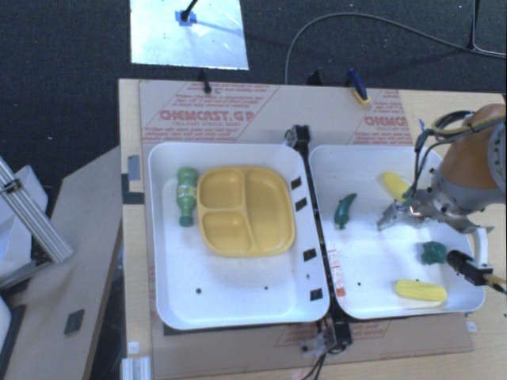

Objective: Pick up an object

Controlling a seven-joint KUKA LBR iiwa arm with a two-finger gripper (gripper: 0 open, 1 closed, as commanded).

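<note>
The right bin (372,295) holds a dark green pepper (344,210), a yellow piece (394,184) near the back, a dark green lump (433,252) and a yellow oblong piece (421,290) near the front. My gripper (394,214) reaches in from the right and sits low over the bin floor, between the pepper and the green lump and just in front of the back yellow piece. Nothing shows in its grasp. The grey arm with its orange band (475,153) covers the bin's right side.
The left bin (170,291) holds a yellow divided plate (242,210) and a green bottle (186,196) lying beside it. A black divider (313,228) runs between the bins. Cables hang at the back right.
</note>
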